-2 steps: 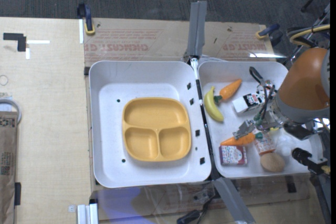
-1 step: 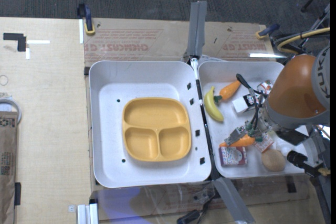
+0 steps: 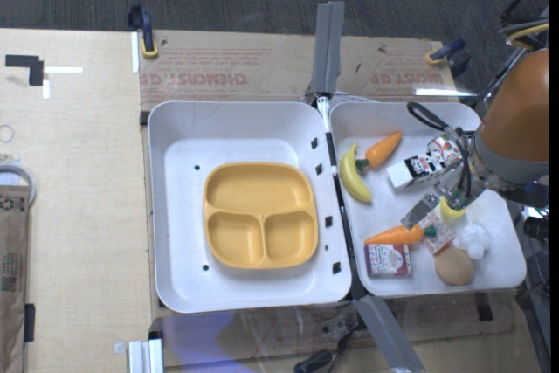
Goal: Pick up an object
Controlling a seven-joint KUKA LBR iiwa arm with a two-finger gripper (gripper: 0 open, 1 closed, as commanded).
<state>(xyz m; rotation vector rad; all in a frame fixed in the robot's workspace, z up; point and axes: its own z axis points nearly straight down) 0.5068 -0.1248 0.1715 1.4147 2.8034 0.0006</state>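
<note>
From above, the table (image 3: 79, 214) carries two white bins side by side. The left bin (image 3: 175, 144) has a yellow divided plate (image 3: 260, 214) sitting square in its middle, three compartments showing. The right bin (image 3: 502, 271) is the busy one: a banana (image 3: 353, 175) lies along its left side, curving down, with a carrot (image 3: 383, 149) angled just above and right of it, its green end almost touching the banana's top. A second carrot (image 3: 397, 235) lies lower down, pointing left, and right below it sits a small red packet (image 3: 388, 259). To the right of that packet is a round brown piece (image 3: 454, 266), and beside it, up and to the right, a white fluffy lump (image 3: 475, 240). A white box with black and red print (image 3: 422, 167) lies near the bin's upper middle. The arm (image 3: 517, 113) comes in from the right, orange band big over the bin's right edge, and the hand (image 3: 450, 203) is down among the things, between the printed box and the lower carrot, with something yellow right at its tip. Whether the hand is open or closed, I cannot tell from here, nor whether anything is gripped.
</note>
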